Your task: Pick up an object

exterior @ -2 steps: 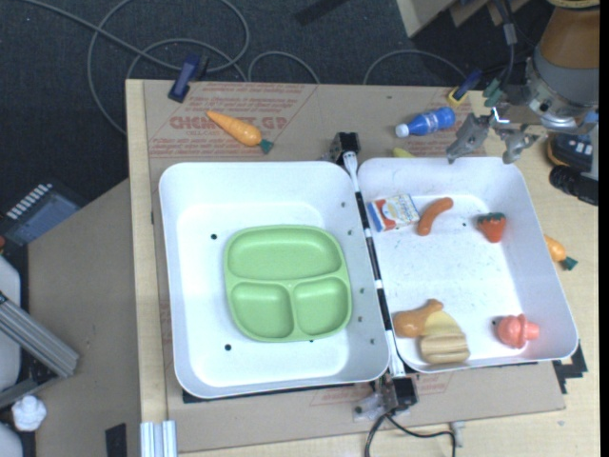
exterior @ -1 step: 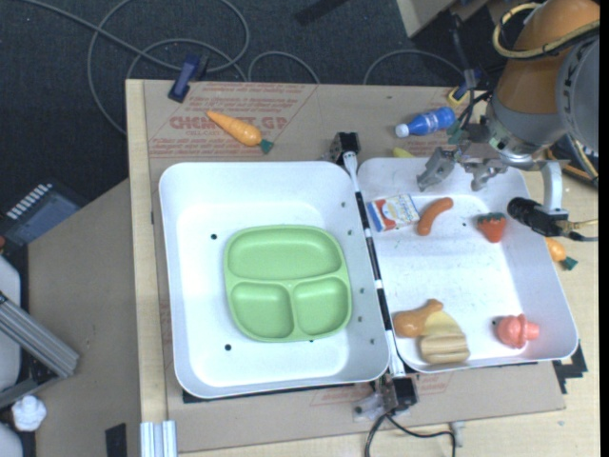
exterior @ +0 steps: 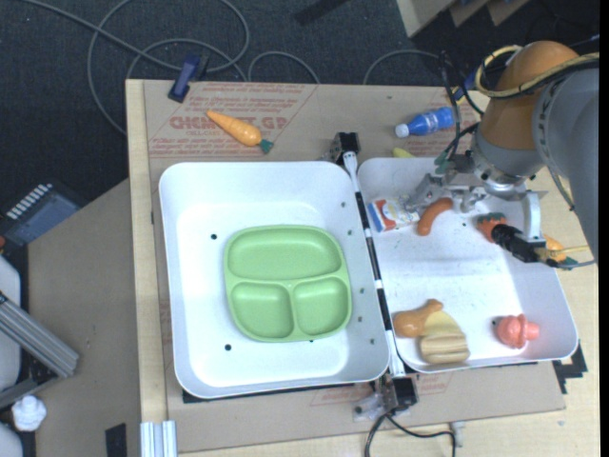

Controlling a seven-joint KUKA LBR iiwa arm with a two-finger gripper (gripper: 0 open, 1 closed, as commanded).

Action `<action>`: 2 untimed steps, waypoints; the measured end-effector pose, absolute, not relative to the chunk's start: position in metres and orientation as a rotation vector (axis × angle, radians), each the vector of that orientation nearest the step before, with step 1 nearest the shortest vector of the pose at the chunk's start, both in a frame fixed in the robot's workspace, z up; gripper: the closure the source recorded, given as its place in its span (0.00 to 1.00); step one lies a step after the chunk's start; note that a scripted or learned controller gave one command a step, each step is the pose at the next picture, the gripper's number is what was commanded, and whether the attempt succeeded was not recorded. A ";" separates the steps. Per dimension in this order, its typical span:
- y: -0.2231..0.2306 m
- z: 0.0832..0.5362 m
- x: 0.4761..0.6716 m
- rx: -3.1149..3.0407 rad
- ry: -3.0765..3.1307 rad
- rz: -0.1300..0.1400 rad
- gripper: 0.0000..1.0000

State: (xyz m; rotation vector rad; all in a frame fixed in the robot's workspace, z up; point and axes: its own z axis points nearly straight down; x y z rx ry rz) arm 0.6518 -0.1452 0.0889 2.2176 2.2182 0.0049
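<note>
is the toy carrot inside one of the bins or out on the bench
Out. The toy carrot lies on the cardboard beyond the left bin's far rim.

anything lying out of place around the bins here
Yes: a toy carrot and a blue bottle lie on the cardboard behind the bins, outside both. The other small items sit inside the right bin.

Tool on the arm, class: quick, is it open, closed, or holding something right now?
Tool: it cannot be told; it sits low in the right bin, beside the orange sausage-shaped toy.
</note>
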 end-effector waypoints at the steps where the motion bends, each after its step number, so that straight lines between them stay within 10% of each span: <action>1: -0.145 0.099 0.653 2.215 2.216 0.010 1.00; 2: -0.075 0.186 0.630 2.218 2.222 0.004 1.00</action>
